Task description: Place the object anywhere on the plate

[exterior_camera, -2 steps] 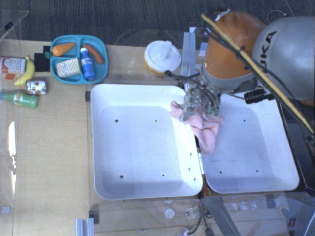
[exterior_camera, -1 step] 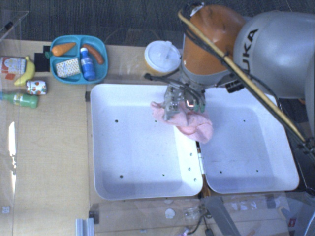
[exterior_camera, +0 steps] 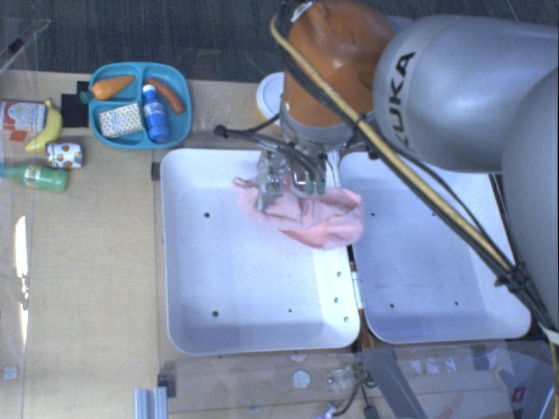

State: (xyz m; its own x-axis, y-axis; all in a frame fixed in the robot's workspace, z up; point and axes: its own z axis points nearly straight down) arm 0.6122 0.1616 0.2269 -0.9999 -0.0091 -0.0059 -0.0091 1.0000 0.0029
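Note:
A crumpled pink cloth (exterior_camera: 319,215) lies at the back right of the left white bin (exterior_camera: 218,304), its right end reaching the rim between the two bins. My gripper (exterior_camera: 293,182) points down onto the cloth's left part, touching or just above it; the arm's orange wrist hides what lies behind it. The plate (exterior_camera: 179,85) is a blue divided dish on the bench, off the left bin's back left corner, well left of the gripper. It holds a toy carrot (exterior_camera: 113,85), a small blue bottle (exterior_camera: 155,113), a sausage (exterior_camera: 171,98) and a patterned square piece (exterior_camera: 120,121).
The right white bin (exterior_camera: 437,295) lies under the arm. On the bench at far left are a banana (exterior_camera: 48,126), a small can (exterior_camera: 64,154), a green bottle (exterior_camera: 35,176) and a carton (exterior_camera: 21,116). A pale round object (exterior_camera: 270,96) sits behind the wrist.

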